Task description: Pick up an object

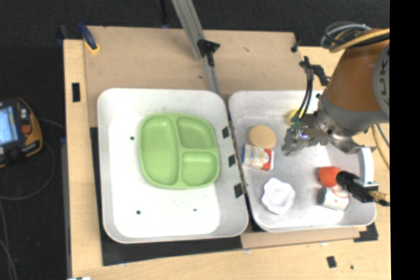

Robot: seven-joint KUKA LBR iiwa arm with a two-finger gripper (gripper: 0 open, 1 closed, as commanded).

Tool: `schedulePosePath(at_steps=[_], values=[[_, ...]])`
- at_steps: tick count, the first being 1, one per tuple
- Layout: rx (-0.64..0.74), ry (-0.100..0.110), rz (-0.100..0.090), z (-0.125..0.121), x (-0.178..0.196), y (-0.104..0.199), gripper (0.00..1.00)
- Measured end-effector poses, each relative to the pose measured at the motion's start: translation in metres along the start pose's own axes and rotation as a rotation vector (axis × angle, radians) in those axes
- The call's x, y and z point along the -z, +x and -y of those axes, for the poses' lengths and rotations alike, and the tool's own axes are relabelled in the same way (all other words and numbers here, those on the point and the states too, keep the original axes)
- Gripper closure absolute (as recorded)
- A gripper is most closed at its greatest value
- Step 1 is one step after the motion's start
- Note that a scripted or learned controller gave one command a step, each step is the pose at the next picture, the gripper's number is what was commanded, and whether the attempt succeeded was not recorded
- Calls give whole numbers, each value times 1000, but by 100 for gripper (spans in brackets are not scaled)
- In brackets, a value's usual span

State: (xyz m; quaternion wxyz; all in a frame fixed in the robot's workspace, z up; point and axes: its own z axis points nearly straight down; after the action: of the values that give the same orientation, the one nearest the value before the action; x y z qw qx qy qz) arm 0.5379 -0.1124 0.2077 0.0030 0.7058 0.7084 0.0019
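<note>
closest to the lens, my arm [354, 85] hangs over the right bin [298, 216], pincer [294, 141] low beside the tan disc [262, 136]; its width i cannot tell. the left bin [118, 206] bears just a green tray [178, 151], so likely targets cluster right: white wad [277, 196], red-and-white carton [257, 157], orange piece [328, 175]. open floor lies lower centre; the rim crowds the carton.

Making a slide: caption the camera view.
Hand over the right bin near a tan disc and carton; green tray in the left bin.
</note>
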Motion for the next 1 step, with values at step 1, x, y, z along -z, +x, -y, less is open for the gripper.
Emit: schedulePosePath(at_steps=[1], values=[[0, -1, 0, 0, 44, 0, 100]])
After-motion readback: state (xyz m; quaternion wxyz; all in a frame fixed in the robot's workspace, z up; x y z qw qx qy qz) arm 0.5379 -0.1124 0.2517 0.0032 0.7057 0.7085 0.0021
